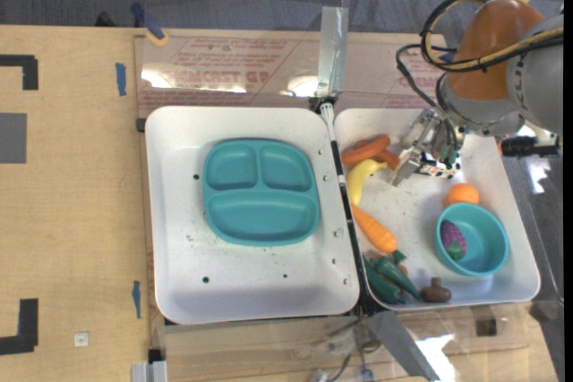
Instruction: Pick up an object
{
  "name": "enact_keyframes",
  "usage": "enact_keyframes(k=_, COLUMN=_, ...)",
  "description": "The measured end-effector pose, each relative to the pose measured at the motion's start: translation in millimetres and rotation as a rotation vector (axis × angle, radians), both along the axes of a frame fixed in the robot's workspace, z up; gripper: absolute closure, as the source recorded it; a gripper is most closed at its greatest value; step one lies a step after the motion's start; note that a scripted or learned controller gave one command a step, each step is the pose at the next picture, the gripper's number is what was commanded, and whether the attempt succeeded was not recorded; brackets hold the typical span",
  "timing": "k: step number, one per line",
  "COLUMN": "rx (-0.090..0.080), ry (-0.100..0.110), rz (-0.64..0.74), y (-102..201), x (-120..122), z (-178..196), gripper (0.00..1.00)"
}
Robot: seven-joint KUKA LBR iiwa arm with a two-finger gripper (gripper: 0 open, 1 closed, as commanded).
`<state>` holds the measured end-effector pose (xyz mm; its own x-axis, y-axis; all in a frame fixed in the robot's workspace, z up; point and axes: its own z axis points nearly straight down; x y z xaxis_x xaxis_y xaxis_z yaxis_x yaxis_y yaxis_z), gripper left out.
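End effector (419, 158) sits low in the upper part of the right bin (510, 192), its metal fingers pointing down and to the left, toward the banana (359, 178) and the orange carrot-shaped piece (367, 148) that lie against the bin's left wall. Its fingertips look close together, but at this slant and size I cannot tell how far open they are, nor whether anything sits between them; a small black-and-white speckled item (440, 164) lies just beside the fingers, and whether it touches them is unclear. Behind the wrist rises the arm (501, 58) with its orange band and looped black cables, coming in from the right.

Further down the same bin are a small orange ball (463, 193), touching the rim of a teal bowl (472, 237) that holds something purple and green. A second carrot (376, 230) lies slantwise near the left wall, with a dark green toy (391, 275) below it and a small brown piece (437, 290) near the bottom edge.

Left bin (170, 219) carries a teal divided plate (261, 191), lying flat about the middle.

Beyond the bins a clear sheet on the worktop (63, 192) bears red printed writing (224, 72), seen upside down and too blurred to read. No other label or brand can be made out
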<state>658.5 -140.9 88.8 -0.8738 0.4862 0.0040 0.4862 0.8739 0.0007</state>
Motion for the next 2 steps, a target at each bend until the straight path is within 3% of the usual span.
enact_keyframes(k=1, rx=-0.005, ry=-0.01, rz=-0.067, y=-85, x=-7, z=-1, gripper=0.0)
enact_keyframes(k=2, rx=-0.003, ry=-0.01, rz=-0.208, y=-82, x=-88, z=-1, gripper=0.0)
